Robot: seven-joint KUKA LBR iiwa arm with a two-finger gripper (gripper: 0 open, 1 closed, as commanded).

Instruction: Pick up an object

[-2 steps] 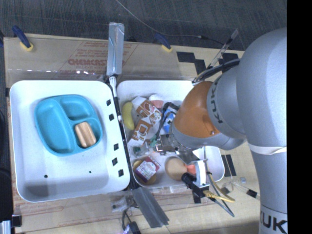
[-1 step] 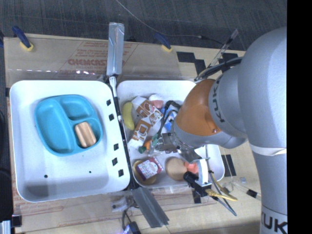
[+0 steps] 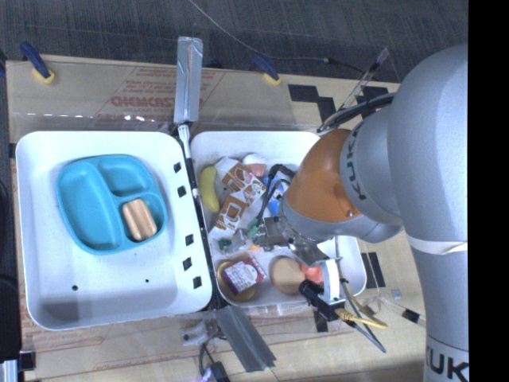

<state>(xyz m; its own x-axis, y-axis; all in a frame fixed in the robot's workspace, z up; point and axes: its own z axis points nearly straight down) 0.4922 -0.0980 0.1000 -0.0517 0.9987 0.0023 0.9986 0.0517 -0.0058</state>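
The right bin [image 3: 238, 140] holds a heap of small things. A yellow banana-like piece [image 3: 208, 189] lies at its left wall, beside a brown and white patterned carton [image 3: 236, 200]. At the front sit a brown bowl with a red packet [image 3: 241, 276] and a tan round lump [image 3: 285, 274], with a small orange-red piece [image 3: 312, 274] next to it. My gripper [image 3: 270, 231] hangs low over the middle of this heap, just right of the carton, under the orange wrist band. The arm hides the bin's right half.
The left bin [image 3: 48, 293] carries a blue divided plate [image 3: 95, 201] with a tan roll [image 3: 139, 219] in its right compartment. A silver upright bar [image 3: 188, 78] stands behind the wall between the bins. Blue clamps [image 3: 36, 60] grip the bench's far edge.
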